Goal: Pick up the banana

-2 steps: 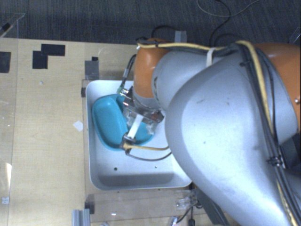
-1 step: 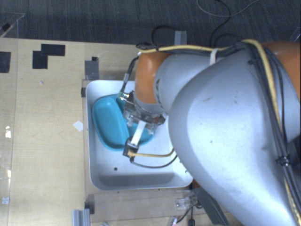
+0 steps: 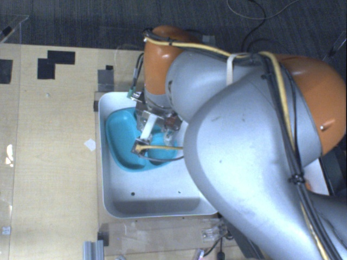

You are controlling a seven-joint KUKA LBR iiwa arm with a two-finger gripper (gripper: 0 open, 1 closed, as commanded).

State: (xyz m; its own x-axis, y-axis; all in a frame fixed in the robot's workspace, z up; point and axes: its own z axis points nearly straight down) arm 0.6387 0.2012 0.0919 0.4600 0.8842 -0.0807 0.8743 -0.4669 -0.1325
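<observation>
The banana showed as a thin yellowish strip lying across the right side of a blue bowl, which sat in the far left part of a white bin. Directly over it hung the jaws, their pale fingers reaching down into the bowl; whether they stood apart or together could not be told, since the wrist and its fittings crowded the spot, and nothing showed the fruit held between them. The grey arm with its orange band stretched in from the right and hid most of the bin's right half. The table spread out to the left, with black patches at its far edge. Judged from this, the step in hand was the grasp itself. To do it well, the fingers would need to straddle the fruit across its narrow width, sink low enough to catch its body without scraping the bowl's wall, close squarely, and lift straight up so the bowl was not dragged along.
</observation>
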